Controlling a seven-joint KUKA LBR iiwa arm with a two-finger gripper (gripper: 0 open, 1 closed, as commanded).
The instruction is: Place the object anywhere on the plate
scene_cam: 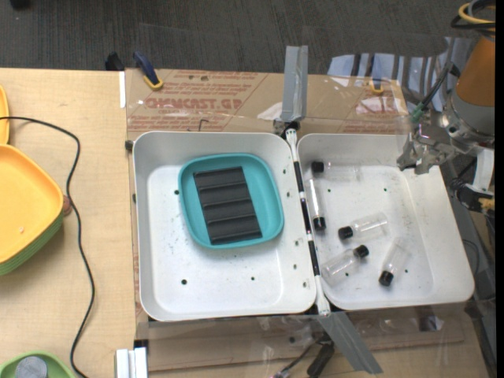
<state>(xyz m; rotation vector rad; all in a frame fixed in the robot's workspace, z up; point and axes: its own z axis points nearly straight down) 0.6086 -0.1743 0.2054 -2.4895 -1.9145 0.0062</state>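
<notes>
clutter is seen around the two white bins: a yellow dish [24, 203] at the left edge of the frame, a black cable [79, 211] trailing over the wooden bench [63, 109], a blue-handled tool [146, 68] at the upper left of a sheet of printed cardboard [213, 97], and a grey post [295, 85] standing behind the seam between the bins. in the right bin [441, 282], five clear vials with black caps are scattered: one long vial [314, 204] lies just beside the left wall, its long axis running up and down the frame, cap at the lower end; three more vials [362, 228] [346, 261] [393, 263] lie tilted near the bin's middle and lower part; another black cap [317, 166] sits near the upper left corner. the teal plate [272, 203] is set in the left bin [157, 282], with a black ribbed block [227, 204] lying on it, long axis top to bottom. the gripper [419, 157] hangs over the right bin's upper right corner, well apart from the vials; whether it is open or closed cannot be told. dark carpet [236, 14] fills the top of the frame.
</notes>
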